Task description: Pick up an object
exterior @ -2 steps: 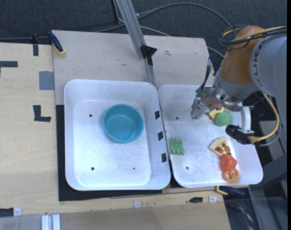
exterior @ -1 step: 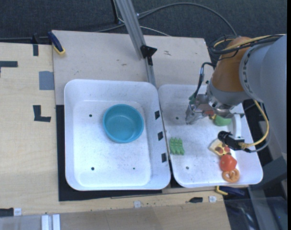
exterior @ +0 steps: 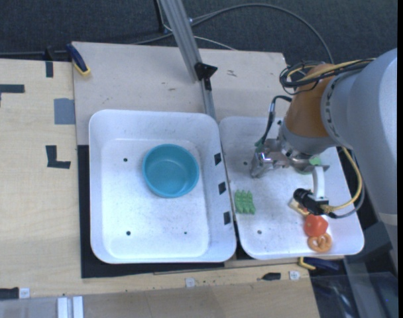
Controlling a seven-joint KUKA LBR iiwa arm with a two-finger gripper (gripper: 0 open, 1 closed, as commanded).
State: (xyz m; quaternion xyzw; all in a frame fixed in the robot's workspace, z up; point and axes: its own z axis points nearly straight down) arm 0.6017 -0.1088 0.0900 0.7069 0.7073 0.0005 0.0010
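Wooden bench (exterior: 29, 177) carries two shallow white bins side by side. Left white plastic bin (exterior: 109, 237): round teal-blue plastic bowl (exterior: 170, 170) upright near middle. Right white plastic bin (exterior: 274, 234): small green ridged block (exterior: 244, 201) near left wall; red-orange rounded toy (exterior: 316, 226) and orange pretzel-shaped piece (exterior: 320, 243) touching, near front right corner. Gripper (exterior: 260, 163) low over bin's upper left, above green block, apart from it. Finger state: cannot tell; nothing seen held.

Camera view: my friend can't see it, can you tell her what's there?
A grey robot arm reaches into the right bin, its gripper above a green block. A red toy lies nearby. A blue bowl sits in the left bin.
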